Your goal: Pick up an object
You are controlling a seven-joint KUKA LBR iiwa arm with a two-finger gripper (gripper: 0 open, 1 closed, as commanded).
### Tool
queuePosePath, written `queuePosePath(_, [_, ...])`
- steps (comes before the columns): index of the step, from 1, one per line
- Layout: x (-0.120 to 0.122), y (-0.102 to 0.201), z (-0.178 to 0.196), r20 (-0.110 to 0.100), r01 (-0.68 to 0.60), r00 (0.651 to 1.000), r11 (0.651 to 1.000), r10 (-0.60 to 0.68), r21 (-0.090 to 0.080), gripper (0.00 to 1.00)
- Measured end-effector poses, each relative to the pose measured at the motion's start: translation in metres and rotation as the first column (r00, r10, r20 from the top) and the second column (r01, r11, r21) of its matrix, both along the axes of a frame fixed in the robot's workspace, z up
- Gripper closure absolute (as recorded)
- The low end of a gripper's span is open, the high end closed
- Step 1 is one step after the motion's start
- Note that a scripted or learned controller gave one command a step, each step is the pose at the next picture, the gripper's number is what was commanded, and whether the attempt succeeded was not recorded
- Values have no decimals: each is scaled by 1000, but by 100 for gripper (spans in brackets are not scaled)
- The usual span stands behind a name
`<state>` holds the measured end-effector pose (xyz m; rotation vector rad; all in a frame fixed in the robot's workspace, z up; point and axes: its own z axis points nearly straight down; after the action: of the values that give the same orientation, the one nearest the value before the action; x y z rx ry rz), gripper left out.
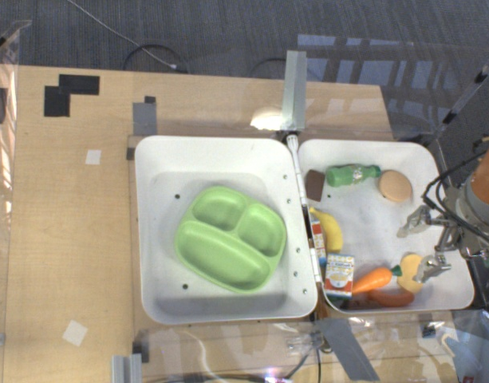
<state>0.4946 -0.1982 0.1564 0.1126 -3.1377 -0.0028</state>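
Right bin, contents: green bottle lying on its side near the far wall; brown block just left of it, against the divider; tan round object right of the bottle's cap end; banana along the left wall; small printed carton below the banana; carrot beside the carton, lying over a reddish-brown item partly hidden beneath it; yellow rounded piece at the carrot's thick end, kind hard to make out.

End effector: at the right bin's right side, two metal fingers spread wide apart, nothing between them. Lower finger touching or just over the yellow piece; contact not resolvable. Upper finger over bare bin floor, below the tan object.

Arm: cut off by the frame's right edge, cables looped around the wrist, body mostly out of frame.

Left bin: one green divided tray, three compartments, tilted, near centre, apart from all four walls.

Open room: bare white floor in the right bin's middle, between bottle, banana and end effector; broad bare margin around the green tray. Items in the right bin crowded toward the near-left corner and the near wall.

Desk: light wood, black marks at far left, metal bracket standing behind the divider between bins. Near edge obscured by reflections and clear sheeting.
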Motion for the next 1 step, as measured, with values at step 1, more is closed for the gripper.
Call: queuePosePath(1, [2, 16, -57, 12, -319, 948, 948, 319, -8, 0])
